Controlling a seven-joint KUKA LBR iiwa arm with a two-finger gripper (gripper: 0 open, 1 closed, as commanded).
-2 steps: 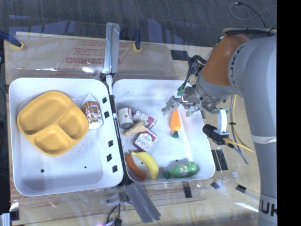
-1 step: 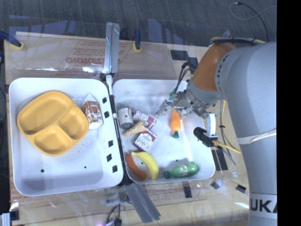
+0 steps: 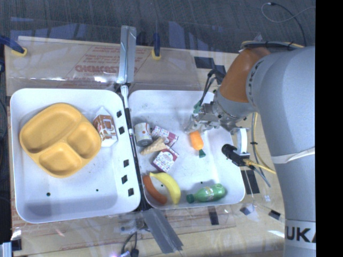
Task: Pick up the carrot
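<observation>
From my remote station I see the grey arm (image 3: pixel 278 116) reaching in from the right, its orange band (image 3: pixel 238 79) above the wrist, with the gripper (image 3: pixel 206 121) positioned over the upper right part of the right bin (image 3: pixel 161 98). I cannot tell how far the fingers are open; the wrist hardware hides them, and no object is visible between them. The carrot (image 3: pixel 196 141) lies on the floor of the right bin, just below the gripper, orange body uppermost and green stem end pointing toward the near edge. It lies apart from the other items. To its left sit a small can (image 3: pixel 142 133), a snack packet (image 3: pixel 165 135), a wafer-like piece (image 3: pixel 153 145) and a red-and-white packet (image 3: pixel 165 159), grouped close together. Along the near edge of the same bin lie a banana (image 3: pixel 169 186) touching a reddish sausage-shaped item (image 3: pixel 153 190), and a green bottle (image 3: pixel 207 194) on its side. The left bin (image 3: pixel 32 208) holds a yellow divided tray (image 3: pixel 59 138) and a small carton (image 3: pixel 105 126) just beside the tray's right rim.
</observation>
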